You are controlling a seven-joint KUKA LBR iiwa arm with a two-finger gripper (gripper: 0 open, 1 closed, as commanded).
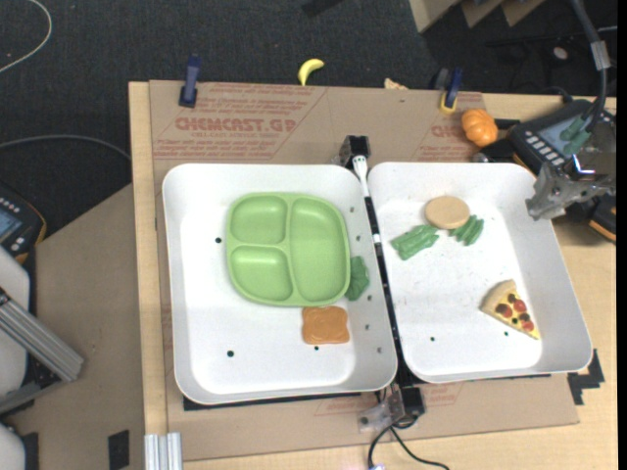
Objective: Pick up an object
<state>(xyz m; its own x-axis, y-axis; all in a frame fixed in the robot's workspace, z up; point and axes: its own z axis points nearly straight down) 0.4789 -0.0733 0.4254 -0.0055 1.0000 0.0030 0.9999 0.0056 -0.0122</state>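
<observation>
Just beyond the upper right rim of the right bin [549,213], the robot's end is a dull grey metal block [563,192] with angular, faceted edges and a dark underside. Above it sits a black housing [549,140] with a teal-green patch, and dark cables [586,27] run up from it.

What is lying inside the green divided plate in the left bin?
All three compartments of the green plate look bare. A dark green piece lies against its right rim, outside it. What lies beneath the plate is covered.
</observation>
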